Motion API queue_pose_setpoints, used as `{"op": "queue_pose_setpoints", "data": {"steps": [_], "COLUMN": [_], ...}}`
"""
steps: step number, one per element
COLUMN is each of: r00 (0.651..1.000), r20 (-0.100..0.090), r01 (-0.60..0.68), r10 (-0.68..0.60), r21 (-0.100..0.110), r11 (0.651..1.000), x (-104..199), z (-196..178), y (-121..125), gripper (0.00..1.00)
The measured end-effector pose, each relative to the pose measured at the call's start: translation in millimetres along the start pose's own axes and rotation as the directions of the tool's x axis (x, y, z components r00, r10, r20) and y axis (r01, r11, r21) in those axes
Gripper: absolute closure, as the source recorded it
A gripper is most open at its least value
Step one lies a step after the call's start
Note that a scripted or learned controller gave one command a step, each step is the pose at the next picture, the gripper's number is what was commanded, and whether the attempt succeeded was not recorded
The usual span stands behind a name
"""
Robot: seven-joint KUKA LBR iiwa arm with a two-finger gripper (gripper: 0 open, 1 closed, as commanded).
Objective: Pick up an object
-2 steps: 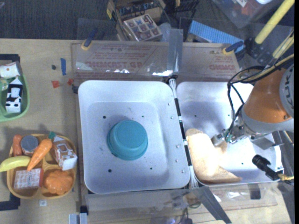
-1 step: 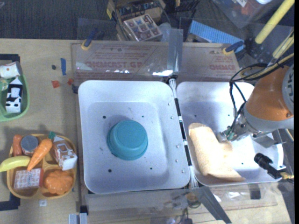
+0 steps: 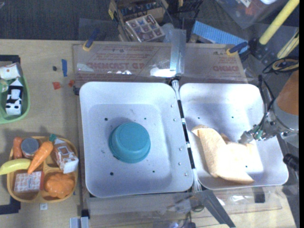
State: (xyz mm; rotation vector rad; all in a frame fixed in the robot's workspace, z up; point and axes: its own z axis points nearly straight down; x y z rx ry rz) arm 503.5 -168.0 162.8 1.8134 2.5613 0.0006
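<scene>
A pale tan cloth (image 3: 223, 156) lies in the right bin (image 3: 223, 101), toward the lower middle of that bin in the lower right of the frame. It is soft and rumpled, with a folded ridge along its upper left edge and a flatter, lighter spread running down toward the bin's lower wall. Its upper left corner rises a little and casts a shadow on the white floor.

The tool (image 3: 250, 136) sits at the cloth's upper right edge, low over the bin, touching or nearly touching the fabric. It is small, dark and blurred here, with a speck of green on it, and whether it is spread or pressed together cannot be made out; no fabric can be seen lifted by it. The arm (image 3: 285, 113) comes in from the right edge of the frame, where its grey body and orange band are cut off.

In the left bin (image 3: 95, 99) a teal bowl (image 3: 129, 142) rests upside down near the centre, well apart from the cloth.

On the bench (image 3: 38, 61) at the lower left of the frame, a yellow tray (image 3: 71, 148) holds toy food, among it a carrot (image 3: 40, 156) and a banana (image 3: 14, 166); the smaller pieces are hard to identify. A green dish (image 3: 23, 109) at the left edge is partly cut off.
</scene>
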Motion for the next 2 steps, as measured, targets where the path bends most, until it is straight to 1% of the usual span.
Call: {"op": "queue_pose_setpoints", "data": {"steps": [1, 2], "r00": [1.0, 0.993], "r20": [0.0, 0.001], "r01": [0.0, 0.118], "r10": [0.0, -0.118], "r21": [0.0, -0.002], "r11": [1.0, 0.993], "x": [0, 37], "z": [0, 32], "y": [0, 56], "gripper": [0.0, 0.0]}}
